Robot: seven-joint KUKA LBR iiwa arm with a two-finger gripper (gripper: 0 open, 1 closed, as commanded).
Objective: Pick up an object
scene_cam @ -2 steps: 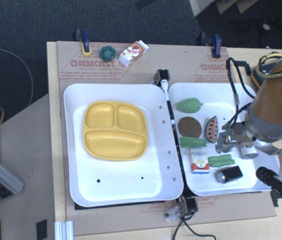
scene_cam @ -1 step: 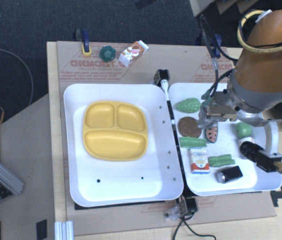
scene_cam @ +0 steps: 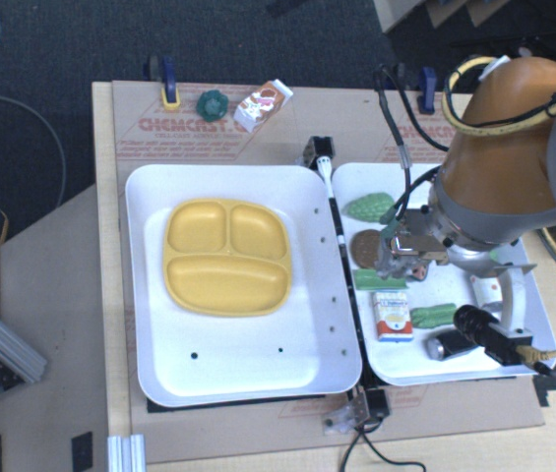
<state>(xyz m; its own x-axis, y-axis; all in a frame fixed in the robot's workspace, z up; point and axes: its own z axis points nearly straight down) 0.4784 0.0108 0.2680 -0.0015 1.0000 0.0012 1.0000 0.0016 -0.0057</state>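
Gripper (scene_cam: 398,256) low in the right shallow white bin (scene_cam: 455,370) (spread or closed, cannot tell), just beside a round brown disc (scene_cam: 364,249). Near it lie a green leafy piece (scene_cam: 369,206), a flat green strip (scene_cam: 378,280) and a small red-and-white carton (scene_cam: 392,317). A yellow divided plastic plate (scene_cam: 226,257) sits in the left white bin (scene_cam: 159,342).

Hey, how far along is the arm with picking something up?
Nothing looks lifted yet. In hand: the gripper hangs over the right bin, beside the brown disc and a green strip; I see nothing held. The small carton lies on the bin floor. Left: the grasp and lift.
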